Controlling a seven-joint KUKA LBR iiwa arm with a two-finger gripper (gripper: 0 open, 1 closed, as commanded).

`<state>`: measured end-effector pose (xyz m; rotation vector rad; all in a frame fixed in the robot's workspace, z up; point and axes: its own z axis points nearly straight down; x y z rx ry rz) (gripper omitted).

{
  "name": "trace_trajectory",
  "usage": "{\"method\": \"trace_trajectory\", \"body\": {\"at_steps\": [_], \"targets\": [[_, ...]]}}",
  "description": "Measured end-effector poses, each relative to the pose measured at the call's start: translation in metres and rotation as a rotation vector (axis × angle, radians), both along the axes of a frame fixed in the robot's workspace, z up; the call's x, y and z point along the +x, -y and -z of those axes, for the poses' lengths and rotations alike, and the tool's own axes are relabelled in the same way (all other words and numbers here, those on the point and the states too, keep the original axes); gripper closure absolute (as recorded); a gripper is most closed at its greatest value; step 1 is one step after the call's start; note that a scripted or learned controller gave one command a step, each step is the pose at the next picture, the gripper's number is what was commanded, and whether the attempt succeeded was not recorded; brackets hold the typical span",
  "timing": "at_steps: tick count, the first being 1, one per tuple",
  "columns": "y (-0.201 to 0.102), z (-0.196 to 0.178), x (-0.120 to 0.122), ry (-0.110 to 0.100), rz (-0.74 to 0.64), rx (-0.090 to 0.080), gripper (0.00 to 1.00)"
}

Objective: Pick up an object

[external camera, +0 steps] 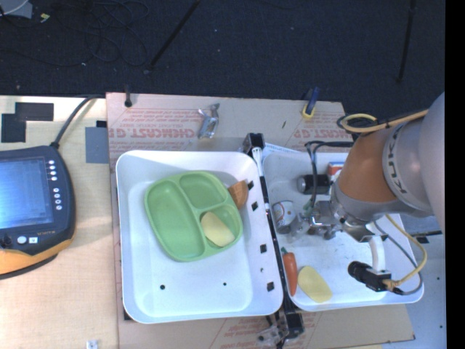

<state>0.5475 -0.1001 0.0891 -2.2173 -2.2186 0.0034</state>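
At the bench's left edge lies a grey handheld control pendant with a blue screen and an orange underside (29, 206); its cable runs up toward the brown cardboard sheet (167, 126) that underlies both bins; red print on the cardboard reads mirrored and I cannot make the words out with certainty. One small metal clamp (209, 121) sits on the cardboard near its far edge, and one blue-and-yellow clip (311, 102) stands farther right on that same edge.

There are two shallow white plastic bins. The left bin (145, 282) holds one light green three-compartment plastic plate (174, 217) in its far half; one pale yellow rounded piece (218, 228) lies in the plate's compartment nearest the bin's right wall; one small tan-brown piece (239, 192) sits just off the plate's far right rim, close to the bin's right wall.

The right bin (410, 293) holds one orange carrot-shaped toy (290, 271) lying along its left wall near the front, and one pale yellow rounded toy (314, 284) just beside it toward the front edge; the two are near or touching, I cannot tell which. The two-finger metal gripper (294, 220) hangs over the bin's middle left, above the carrot; whether its fingers are apart or together I cannot tell, and nothing is seen between them. The grey arm with its orange band (367, 177) fills the bin's far right; lettering on the grey shell reads "KU".
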Motion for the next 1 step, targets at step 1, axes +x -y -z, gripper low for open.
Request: {"method": "trace_trajectory", "body": {"at_steps": [1], "targets": [[-0.0077,-0.05,0.0946,0.014,-0.003,-0.003,0.0]]}}
